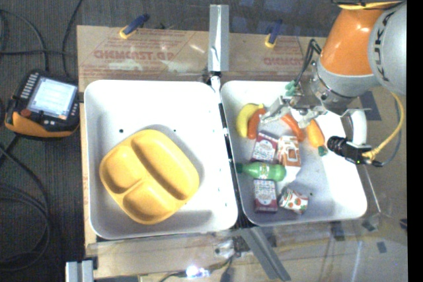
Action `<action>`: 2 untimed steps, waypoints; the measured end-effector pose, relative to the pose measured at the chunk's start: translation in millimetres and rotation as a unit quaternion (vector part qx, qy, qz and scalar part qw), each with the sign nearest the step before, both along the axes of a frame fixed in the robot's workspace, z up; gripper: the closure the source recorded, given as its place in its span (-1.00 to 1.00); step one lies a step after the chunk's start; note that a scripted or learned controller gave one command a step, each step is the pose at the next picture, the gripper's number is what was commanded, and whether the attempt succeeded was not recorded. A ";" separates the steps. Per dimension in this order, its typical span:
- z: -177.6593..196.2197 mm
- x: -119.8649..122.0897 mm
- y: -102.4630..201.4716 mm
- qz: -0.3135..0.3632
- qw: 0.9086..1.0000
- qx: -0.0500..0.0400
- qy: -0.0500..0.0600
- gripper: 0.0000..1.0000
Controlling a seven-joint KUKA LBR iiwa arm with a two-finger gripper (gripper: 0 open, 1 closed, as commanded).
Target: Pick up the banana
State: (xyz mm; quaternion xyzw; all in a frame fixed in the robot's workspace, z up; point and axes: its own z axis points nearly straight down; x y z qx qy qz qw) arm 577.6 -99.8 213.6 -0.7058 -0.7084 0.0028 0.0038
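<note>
Hand point(289, 109) sits low in your right bin point(350, 205), just beside the banana point(247, 118); can't tell its grip state

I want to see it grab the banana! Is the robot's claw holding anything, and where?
I cannot tell. The gripper hangs over the right bin, close beside the banana, but its tips are lost in the clutter there.

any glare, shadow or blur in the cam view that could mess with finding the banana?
Camera view: soft overall, labels on the small cartons unreadable; the arm's orange band is blown out near the top; the yellow tray casts a mild shadow in the left bin; the banana is evenly lit but partly crowded by the end effector and neighbouring items.
</note>
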 end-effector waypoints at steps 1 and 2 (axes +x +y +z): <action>-121.5 51.4 -1.9 0.091 0.996 -0.001 -0.004 -1.00; 44.9 91.2 -52.4 0.115 0.993 -0.002 -0.005 -1.00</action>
